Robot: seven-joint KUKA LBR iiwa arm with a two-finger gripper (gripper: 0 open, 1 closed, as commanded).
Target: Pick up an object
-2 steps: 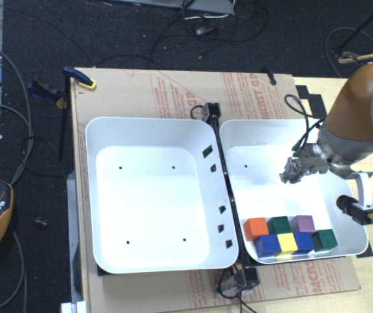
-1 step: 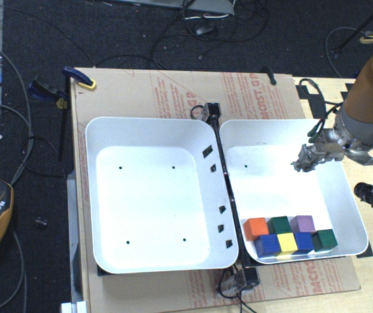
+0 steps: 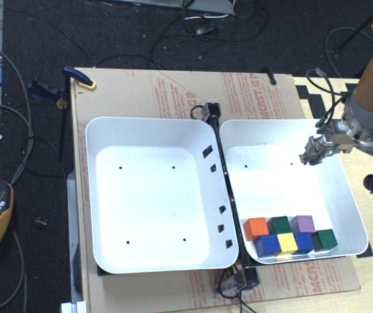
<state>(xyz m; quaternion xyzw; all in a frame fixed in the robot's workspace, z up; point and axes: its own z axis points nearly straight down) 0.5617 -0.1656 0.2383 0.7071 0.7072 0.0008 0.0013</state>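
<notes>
While hovering over the right bin (image 3: 343, 175), gripper (image 3: 312, 154) far from 6 blocks (image 3: 289, 234); finger state unclear; nothing picked yet.

Two white bins (image 3: 150, 132); six blocks (image 3: 289, 235) (two green).

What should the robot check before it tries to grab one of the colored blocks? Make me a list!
1. Blocks to pick: ok. Six sit clustered at the near edge of the right bin, including the orange block and purple block.
2. Gripper above the blocks: not ok. It is over the bin's far right part, away from the cluster.
3. Fingers ready: cannot tell.
4. Room around a block: not ok. They touch each other, and the blue block, yellow block and green block lie by the bin's wall.
5. Path to the cluster: ok. Bare bin floor lies between.
</notes>
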